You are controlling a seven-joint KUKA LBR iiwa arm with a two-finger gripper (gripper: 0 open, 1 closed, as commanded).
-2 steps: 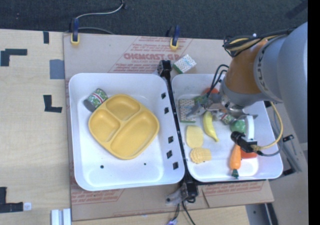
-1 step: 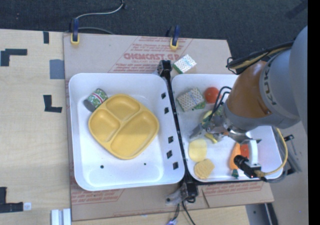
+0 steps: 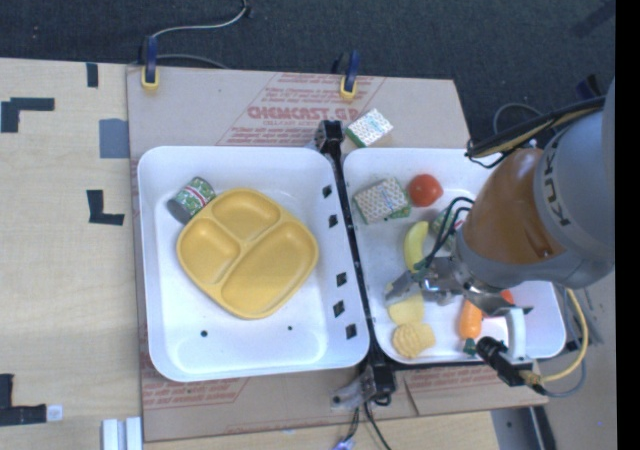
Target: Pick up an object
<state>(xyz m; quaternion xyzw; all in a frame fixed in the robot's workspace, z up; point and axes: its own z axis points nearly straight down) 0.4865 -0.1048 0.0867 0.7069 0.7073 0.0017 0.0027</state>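
My gripper (image 3: 412, 285) is low over the middle of the right bin (image 3: 378, 250), below the arm's orange band. It sits between a yellow banana-shaped piece (image 3: 416, 243) above it and a pale yellow chunk (image 3: 406, 312) just below it. A tan waffle-like piece (image 3: 413, 339) lies near the bin's front edge, and an orange carrot-like piece (image 3: 470, 319) lies to its right, partly under the arm. A red tomato (image 3: 425, 189) and a green-checked box (image 3: 381, 199) rest at the back of that bin.
The left bin (image 3: 160, 338) holds a yellow divided plate (image 3: 248, 251) and a small green can (image 3: 192, 198) at its back left. A small checked packet (image 3: 368, 127) lies on the cardboard behind the bins. Cables hang off the arm at the right.
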